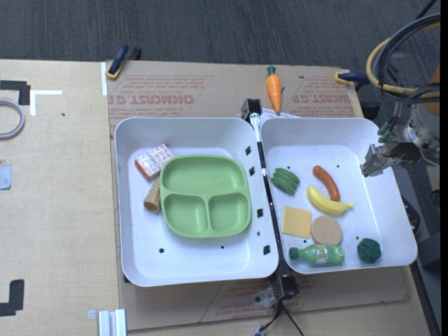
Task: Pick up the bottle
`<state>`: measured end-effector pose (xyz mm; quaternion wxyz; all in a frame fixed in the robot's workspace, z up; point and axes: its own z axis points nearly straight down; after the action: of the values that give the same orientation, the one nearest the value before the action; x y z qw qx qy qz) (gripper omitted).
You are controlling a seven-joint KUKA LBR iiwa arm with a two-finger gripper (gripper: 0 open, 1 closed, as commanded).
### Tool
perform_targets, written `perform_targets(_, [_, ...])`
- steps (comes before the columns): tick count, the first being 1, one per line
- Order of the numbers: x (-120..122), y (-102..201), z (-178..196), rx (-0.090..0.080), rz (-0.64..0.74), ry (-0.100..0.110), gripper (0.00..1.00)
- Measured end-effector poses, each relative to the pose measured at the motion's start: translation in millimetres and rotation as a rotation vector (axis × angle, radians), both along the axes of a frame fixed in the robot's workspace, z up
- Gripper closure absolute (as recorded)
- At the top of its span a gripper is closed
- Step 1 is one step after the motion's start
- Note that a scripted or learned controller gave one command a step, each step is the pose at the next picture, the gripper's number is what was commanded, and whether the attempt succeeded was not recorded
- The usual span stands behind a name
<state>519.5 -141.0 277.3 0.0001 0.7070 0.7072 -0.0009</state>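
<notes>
Here one green bottle (pixel 319 255) lies among seven items in the right bin (pixel 392 208); the claw (pixel 372 164) grips nothing, opening unclear.

Robotics laboratory: tabletop (pixel 56 208) with taped markers, cardboard sheet (pixel 175 93), two white bins (pixel 133 257) of toy food, cabling (pixel 392 54) above the pincer (pixel 372 161).

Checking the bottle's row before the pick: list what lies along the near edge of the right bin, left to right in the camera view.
green bottle lying on its side → dark green broccoli.
</notes>
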Motion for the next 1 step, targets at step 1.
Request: perform_targets(1, [-42.3, 34.6, -53.5, 0.001, -0.014, 0.000, 1.00])
